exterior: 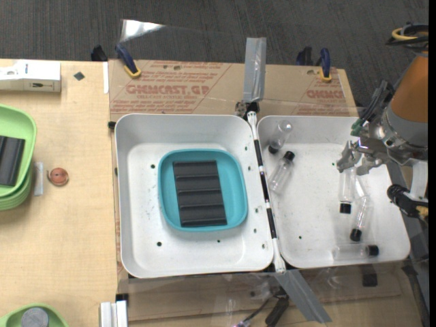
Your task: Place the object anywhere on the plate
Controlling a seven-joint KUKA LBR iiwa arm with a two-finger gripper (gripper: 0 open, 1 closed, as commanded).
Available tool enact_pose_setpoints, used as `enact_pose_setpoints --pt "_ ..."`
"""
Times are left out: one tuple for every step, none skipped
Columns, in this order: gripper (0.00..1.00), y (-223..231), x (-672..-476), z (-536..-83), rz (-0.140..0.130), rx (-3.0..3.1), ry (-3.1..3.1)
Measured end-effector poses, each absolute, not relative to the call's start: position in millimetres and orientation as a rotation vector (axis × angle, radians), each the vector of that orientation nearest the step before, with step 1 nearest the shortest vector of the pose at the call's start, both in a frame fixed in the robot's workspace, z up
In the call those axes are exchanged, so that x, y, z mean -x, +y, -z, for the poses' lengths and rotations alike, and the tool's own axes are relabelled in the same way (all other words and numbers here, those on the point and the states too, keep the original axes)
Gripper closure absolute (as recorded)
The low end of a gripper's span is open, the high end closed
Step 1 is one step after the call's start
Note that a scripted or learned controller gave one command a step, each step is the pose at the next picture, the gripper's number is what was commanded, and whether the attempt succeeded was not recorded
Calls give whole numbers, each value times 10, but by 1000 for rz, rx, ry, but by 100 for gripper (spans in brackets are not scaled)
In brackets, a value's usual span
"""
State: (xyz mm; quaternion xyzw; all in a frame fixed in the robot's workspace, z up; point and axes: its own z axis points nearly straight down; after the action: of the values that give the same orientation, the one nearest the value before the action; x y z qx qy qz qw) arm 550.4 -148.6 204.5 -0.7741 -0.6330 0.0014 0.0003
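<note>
Hand (354,161), finger state unclear, sits over the right bin (310,240); nearest vial (346,195) lies just below it, long axis near-vertical in view, plate (202,189) well left.

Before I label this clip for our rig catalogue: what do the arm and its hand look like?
The arm is grey with an orange band above the wrist. Its hand is silvery metal with slim fingers, and dark cables run alongside the wrist.

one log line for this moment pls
end effector over right bin, above clear vials | grasp: not visible | teal plate in left bin, carrying dark ridged block | placement: not yet done
</note>
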Motion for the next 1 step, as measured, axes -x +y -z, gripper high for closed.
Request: enact_pose_setpoints --pt "0 -1486 -5504 -2046 -4 2432 -1988"
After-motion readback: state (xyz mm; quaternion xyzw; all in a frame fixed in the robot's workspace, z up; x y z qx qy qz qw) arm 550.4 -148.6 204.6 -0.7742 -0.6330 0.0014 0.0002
